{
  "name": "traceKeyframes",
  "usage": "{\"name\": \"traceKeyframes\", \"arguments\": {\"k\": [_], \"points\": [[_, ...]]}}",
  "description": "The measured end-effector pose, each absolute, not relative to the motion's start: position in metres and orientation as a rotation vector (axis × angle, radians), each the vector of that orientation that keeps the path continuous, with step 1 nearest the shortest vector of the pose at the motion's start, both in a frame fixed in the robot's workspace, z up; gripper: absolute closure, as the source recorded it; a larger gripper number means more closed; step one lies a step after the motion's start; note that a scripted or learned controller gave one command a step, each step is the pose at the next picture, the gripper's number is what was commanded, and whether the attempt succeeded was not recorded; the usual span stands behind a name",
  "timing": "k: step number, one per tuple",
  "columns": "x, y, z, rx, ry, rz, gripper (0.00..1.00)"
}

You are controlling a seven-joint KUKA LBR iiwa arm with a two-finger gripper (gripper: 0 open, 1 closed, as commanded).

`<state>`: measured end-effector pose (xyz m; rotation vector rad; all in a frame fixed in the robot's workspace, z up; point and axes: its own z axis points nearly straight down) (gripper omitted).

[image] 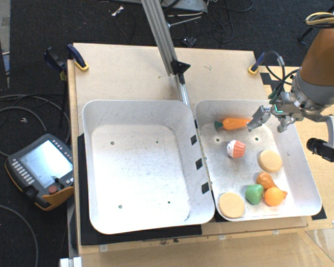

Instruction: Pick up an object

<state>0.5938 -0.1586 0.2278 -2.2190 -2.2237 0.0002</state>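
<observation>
The right bin [300, 166] holds several toy foods. An orange carrot [234, 124] with a green top lies at the back. A red-and-white cupcake-like piece [235, 148] sits just below it. Further forward are a tan round piece [270, 161], a tan cookie [231, 204], a green pepper [254, 194] and two orange fruits [274, 196]. My gripper [271, 119] hovers over the back of this bin, just right of the carrot. Its two fingers stand apart, with nothing between them.
The left bin [100, 121] lies beside the right one. A slanted metal pole [161, 32] rises behind the bins. A teach pendant [42, 171] rests on the floor at the left. Yellow clamps [80, 65] mark the bench's back corners.
</observation>
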Motion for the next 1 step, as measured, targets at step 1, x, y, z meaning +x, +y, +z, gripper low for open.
{"name": "traceKeyframes", "arguments": {"k": [1], "points": [[0.5893, -0.1572, 0.1640, -2.218, -2.217, 0.006, 0.00]]}}
